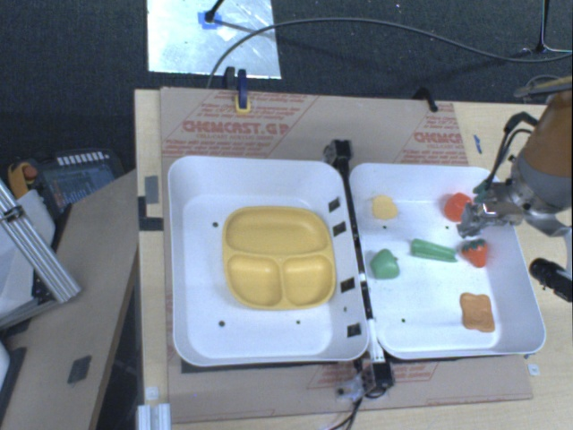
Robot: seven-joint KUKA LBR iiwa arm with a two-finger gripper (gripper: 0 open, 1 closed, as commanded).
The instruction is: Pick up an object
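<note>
Arm: the grey arm with an orange band [548, 141] comes in from the right edge and bends down over the right bin.
End effector: the metal end effector [474, 228] sits low over the right-hand part of the right bin, between two red pieces; whether it is wide, narrow or gripping anything cannot be told.
Right bin: a shallow white plastic bin [528, 330] on the right side of the counter, holding six small toy foods.
Red-orange rounded piece [456, 206]: near the bin's far right part, just left of the end effector and very close to it.
Small red piece with a dark green top [476, 254]: just below the end effector, close to its tip; contact cannot be judged.
Long green pod-shaped piece [433, 251]: lies near the bin's middle, just left of the small red piece.
Rounded green piece [384, 263]: left of the pod, towards the bin's left wall.
Pale yellow rounded piece [384, 208]: in the far left part of the bin, well apart from the end effector.
Orange flat lumpy piece [477, 312]: in the near right part of the bin, alone.
Left bin: a second shallow white bin [192, 330] touching the right one along a black-clipped seam.
Yellow three-compartment plastic tray [276, 256]: lies flat in the middle of the left bin.
Counter: pale wooden counter [116, 267] with printed brown cardboard [295, 119] under both bins.
</note>
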